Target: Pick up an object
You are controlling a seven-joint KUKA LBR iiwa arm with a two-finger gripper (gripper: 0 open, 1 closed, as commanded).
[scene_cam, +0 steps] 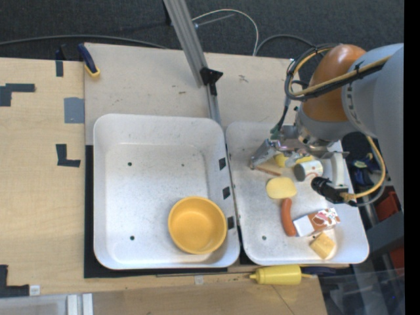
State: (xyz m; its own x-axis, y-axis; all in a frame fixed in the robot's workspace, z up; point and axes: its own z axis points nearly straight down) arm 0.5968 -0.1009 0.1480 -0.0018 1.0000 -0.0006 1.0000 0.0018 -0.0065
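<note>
My gripper is low in the right bin, near its back left part, with the grey arm and its orange band behind it. Just below the gripper lies a tan wedge-shaped piece; whether they touch I cannot tell. Beside it are a small yellow item and a white cylinder. Further forward lie a yellow lemon-like object, an orange sausage, a white and red carton and a yellow cheese wedge.
The left bin holds a yellow bowl at its front right corner. A yellow bottle lies on the bench in front of the right bin. A slanted metal pole rises behind the bins. Cables hang at the right.
</note>
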